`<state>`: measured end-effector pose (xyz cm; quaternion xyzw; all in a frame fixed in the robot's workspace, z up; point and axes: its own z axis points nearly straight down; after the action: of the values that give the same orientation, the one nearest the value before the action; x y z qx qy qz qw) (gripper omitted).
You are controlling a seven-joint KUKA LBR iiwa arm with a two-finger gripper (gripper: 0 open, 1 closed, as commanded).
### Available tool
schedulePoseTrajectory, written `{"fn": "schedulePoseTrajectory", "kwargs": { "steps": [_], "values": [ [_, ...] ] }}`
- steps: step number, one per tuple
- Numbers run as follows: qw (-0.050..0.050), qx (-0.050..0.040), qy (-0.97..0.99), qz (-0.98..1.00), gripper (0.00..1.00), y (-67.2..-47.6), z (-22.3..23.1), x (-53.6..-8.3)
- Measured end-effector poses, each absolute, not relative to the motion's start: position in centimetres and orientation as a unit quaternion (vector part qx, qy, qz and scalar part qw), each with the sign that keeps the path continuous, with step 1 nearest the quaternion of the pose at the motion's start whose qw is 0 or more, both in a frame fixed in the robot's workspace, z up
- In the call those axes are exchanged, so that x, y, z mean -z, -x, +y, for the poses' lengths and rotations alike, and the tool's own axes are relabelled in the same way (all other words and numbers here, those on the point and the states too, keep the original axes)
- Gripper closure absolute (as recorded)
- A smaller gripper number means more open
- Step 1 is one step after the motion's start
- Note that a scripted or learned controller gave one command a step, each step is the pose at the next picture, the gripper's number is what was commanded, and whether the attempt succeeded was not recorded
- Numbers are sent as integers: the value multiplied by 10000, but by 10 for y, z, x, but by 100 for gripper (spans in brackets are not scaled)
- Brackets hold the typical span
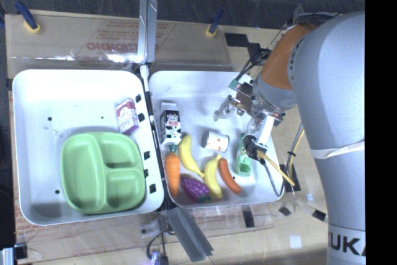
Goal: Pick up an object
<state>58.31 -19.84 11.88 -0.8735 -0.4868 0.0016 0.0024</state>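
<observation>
the grey arm (329, 115) reaches from three o'clock over the right bin (186, 80); the left bin (37, 108) holds a green divided plate (102, 172). the fingers (231, 110) hang empty, their spread unclear, above a white cup (216, 141), bananas (189, 157) and carrot (172, 174).

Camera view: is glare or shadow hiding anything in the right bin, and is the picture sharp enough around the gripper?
Camera view: even light, no strong glare on the right bin; soft shadows only under the bananas and cup. The gripper is soft and small, partly lost against the white bin, so its state is unclear.
</observation>
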Motion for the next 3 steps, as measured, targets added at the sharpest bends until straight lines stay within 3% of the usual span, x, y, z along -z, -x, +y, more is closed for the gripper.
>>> {"fn": "schedulePoseTrajectory", "kwargs": {
  "steps": [1,2,3],
  "values": [
    [33,-18,8245,-5658,0,-566,-191,-113],
    [23,-12,7813,-6242,0,-512,-168,-90],
    [27,-17,7806,-6250,100,-511,-169,-100]
  ]
}}
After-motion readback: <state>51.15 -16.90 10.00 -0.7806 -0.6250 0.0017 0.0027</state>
